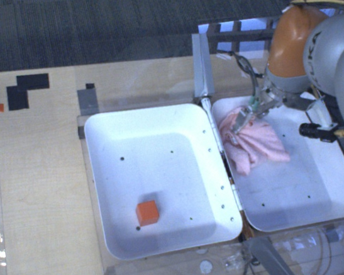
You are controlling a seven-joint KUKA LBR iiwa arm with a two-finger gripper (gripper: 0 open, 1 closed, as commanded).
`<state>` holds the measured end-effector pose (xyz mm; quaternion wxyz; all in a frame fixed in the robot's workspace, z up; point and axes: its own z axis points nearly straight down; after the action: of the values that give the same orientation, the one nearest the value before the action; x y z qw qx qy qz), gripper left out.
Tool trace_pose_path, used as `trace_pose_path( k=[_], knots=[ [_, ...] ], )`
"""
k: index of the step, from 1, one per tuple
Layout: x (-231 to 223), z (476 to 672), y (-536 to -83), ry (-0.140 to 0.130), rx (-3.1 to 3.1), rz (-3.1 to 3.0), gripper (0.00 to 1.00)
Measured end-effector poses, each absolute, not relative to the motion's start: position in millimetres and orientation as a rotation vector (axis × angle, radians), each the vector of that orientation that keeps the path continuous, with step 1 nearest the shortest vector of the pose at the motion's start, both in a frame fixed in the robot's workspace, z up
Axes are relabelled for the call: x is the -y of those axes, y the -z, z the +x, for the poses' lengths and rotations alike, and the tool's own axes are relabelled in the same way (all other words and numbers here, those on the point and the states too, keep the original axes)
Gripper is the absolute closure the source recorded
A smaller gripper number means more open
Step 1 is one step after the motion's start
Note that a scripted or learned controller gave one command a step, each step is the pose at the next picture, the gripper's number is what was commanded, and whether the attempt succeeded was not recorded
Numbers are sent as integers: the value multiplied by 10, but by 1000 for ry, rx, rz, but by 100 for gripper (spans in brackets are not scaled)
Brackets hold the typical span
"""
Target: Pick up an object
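A crumpled pink cloth [255, 143] lies in the upper left part of the right bin [320, 195]. My gripper [245, 118] reaches in from the right and is down on the cloth's top edge, touching its folds. The cloth rests on the bin floor and bunches up around the gripper's tip. A small orange cube [147, 213] sits in the lower left part of the left bin [158, 129], far from the gripper.
The arm's grey body and orange band [292, 40] hang over the right bin's upper right corner. A metal divider rail [222, 158] runs between the two bins. Black markers [25, 89] lie on the wooden bench at the far left.
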<state>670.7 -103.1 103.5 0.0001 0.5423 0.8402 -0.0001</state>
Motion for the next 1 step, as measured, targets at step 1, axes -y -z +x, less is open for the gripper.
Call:
trace_pose_path(
  k=[1],
  knots=[
    [954, 6707, -961, 6, -2590, 1771, 0]
  ],
)
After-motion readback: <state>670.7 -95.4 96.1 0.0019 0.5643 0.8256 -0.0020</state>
